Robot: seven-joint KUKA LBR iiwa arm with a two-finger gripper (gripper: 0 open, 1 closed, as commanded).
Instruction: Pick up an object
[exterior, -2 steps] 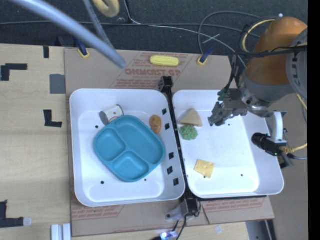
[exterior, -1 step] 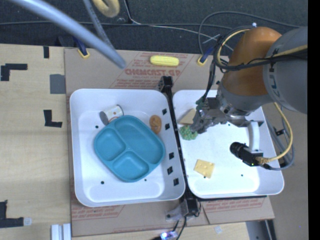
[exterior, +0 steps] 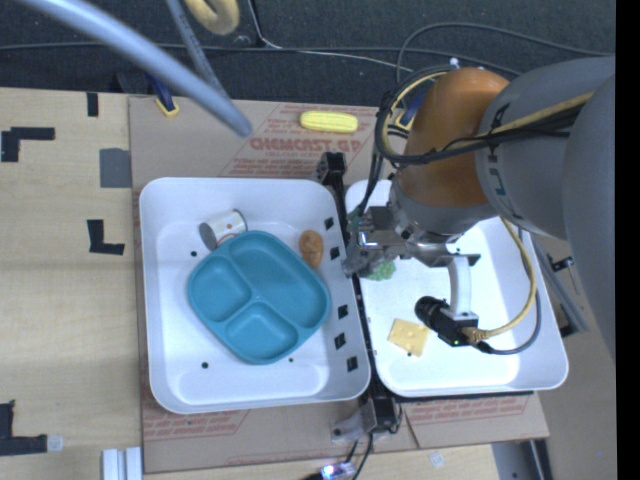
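My gripper [exterior: 372, 251] hangs over the left edge of the right bin [exterior: 500, 368], next to the divider between the bins. A small green object [exterior: 382, 266] lies right under it, partly hidden by the wrist. A yellow cheese-like wedge [exterior: 407, 336] rests on the floor of the right bin, nearer the front. The left bin [exterior: 165, 368] holds a blue divided plate [exterior: 258, 294], a small silver can [exterior: 222, 228] with a red label, and a brown rounded object [exterior: 311, 246].
A yellow object [exterior: 328, 121] lies on the cardboard behind the bins. The arm's orange band [exterior: 455, 133] and grey body cover the back of the right bin. A black cable fitting [exterior: 440, 318] hangs beside the wedge. A grey pole [exterior: 130, 43] crosses the upper left.
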